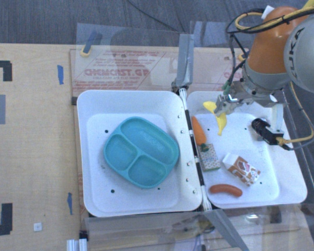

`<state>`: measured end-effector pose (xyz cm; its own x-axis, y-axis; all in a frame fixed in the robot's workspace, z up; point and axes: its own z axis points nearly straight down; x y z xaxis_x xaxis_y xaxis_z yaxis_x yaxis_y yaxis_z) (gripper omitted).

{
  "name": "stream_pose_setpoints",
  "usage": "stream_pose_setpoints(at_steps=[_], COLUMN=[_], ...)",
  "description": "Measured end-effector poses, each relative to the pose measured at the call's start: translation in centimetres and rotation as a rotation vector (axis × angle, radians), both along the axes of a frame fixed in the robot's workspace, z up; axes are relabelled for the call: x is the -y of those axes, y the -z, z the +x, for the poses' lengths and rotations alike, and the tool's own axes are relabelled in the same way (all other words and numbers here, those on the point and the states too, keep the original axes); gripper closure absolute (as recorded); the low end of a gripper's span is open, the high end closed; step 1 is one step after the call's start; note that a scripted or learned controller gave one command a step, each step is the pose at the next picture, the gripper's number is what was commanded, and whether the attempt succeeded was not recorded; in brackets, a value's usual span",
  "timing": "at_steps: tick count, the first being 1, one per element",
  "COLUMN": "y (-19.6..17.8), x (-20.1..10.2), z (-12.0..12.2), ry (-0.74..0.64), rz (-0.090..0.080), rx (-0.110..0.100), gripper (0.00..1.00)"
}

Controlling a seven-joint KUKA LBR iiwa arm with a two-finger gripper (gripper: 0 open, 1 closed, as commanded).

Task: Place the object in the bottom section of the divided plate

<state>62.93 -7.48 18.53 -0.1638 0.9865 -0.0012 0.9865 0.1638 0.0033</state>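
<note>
One banana [220, 120] — long axis pointing down-frame — under the gripper [224, 102].

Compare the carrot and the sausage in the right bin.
The carrot is orange and tapered, lying lengthwise along the bin's left wall; the sausage is redder, evenly rounded, lying crosswise near the front edge. The carrot sits nearer the claw than the sausage. Both lie flat in the right bin.

Even, bright overhead light fills the scene, and shadows are faint and soft. The white bins [131, 203] look nearly washed out, with mild glare on the clear plastic sheet [125, 51] far left of the fingers. The picture is slightly soft and grainy, with little edge distortion.
</note>
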Motion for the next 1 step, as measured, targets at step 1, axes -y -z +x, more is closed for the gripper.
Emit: stream_pose_setpoints(at_steps=[1], y=[-4.28], x=[-4.53], z=[-3.75], ry=[-0.223], rz=[0.001], rx=[-0.004], gripper=[1.00])
